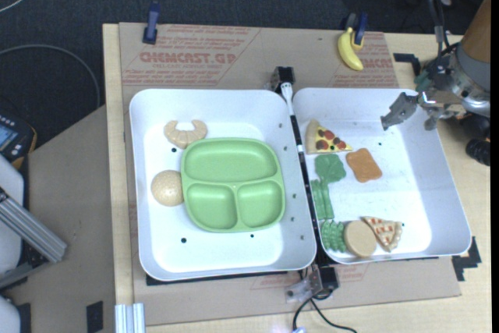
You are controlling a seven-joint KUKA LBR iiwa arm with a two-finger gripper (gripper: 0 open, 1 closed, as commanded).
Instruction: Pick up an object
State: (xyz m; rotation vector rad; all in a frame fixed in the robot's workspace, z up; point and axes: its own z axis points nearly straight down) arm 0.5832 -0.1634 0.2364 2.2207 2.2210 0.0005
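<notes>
Over the far right corner of the right bin (437,168), the pincer (401,110) hangs above bare white floor with nothing visibly in its grasp; how far it is parted I cannot tell at this angle. It seems poised to descend rather than already grasping.

Candidates for picking cluster along that bin's left side: a toy pizza slice (326,139), a flat orange-brown piece (364,165), green leafy toys (326,171), and nearer, a round biscuit-like disc (359,239) touching a waffle wedge (383,232). All look like smooth moulded plastic, small and low.

Left bin (148,160) holds a green divided tray (232,183), a croissant (185,132) and a tan ball (167,187). A toy banana (349,51) lies on the surface (195,51) beyond.
</notes>
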